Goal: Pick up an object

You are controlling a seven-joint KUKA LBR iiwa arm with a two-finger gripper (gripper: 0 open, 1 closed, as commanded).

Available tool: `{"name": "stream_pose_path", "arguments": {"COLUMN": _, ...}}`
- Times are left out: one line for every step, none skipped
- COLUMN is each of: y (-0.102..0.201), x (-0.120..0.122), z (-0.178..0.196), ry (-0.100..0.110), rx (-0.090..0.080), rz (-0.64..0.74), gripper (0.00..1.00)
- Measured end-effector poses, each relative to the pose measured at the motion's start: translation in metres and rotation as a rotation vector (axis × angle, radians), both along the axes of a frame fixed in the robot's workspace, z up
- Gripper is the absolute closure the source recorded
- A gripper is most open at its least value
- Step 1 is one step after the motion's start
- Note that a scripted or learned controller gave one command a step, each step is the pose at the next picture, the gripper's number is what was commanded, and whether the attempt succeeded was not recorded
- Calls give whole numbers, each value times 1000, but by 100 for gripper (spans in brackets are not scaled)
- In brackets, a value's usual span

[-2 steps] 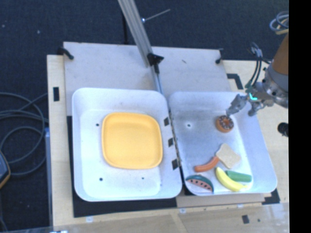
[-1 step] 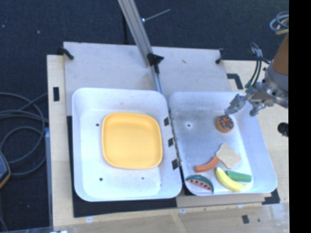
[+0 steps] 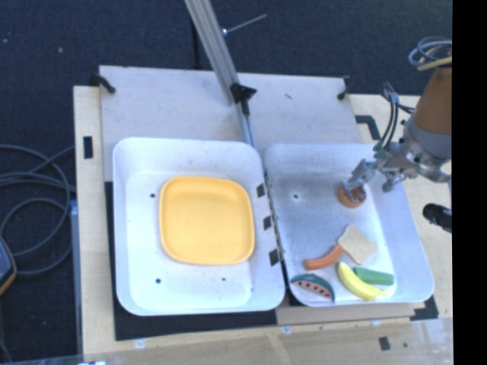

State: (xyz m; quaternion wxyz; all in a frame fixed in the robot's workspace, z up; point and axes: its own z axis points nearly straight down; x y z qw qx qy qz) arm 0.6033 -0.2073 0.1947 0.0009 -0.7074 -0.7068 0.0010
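Observation:
My gripper (image 3: pixel 372 182) hangs over the back right part of the right bin (image 3: pixel 304 166), and its two grey fingers stand apart, open. A small round orange piece (image 3: pixel 351 198) lies on the bin floor just under the left fingertip, not between the fingers. Nearer the front lie a tan bread slice (image 3: pixel 358 243), an orange carrot-like stick (image 3: pixel 323 258), a yellow banana (image 3: pixel 354 281) with a green piece (image 3: pixel 375 277) on it, and a watermelon slice (image 3: pixel 313 287).
The left bin (image 3: pixel 137 173) holds a square yellow plate (image 3: pixel 206 220). A metal pole (image 3: pixel 214 44) rises from the back between the bins. The arm's grey wrist with its orange band (image 3: pixel 434 112) and cables reach in at the right.

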Motion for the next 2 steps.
{"name": "stream_pose_path", "arguments": {"y": -7, "x": 6, "z": -48, "ry": 1, "rx": 0, "rz": 0, "gripper": 0}}
{"name": "stream_pose_path", "arguments": {"y": -7, "x": 5, "z": -96, "ry": 0, "rx": 0, "rz": 0, "gripper": 0}}
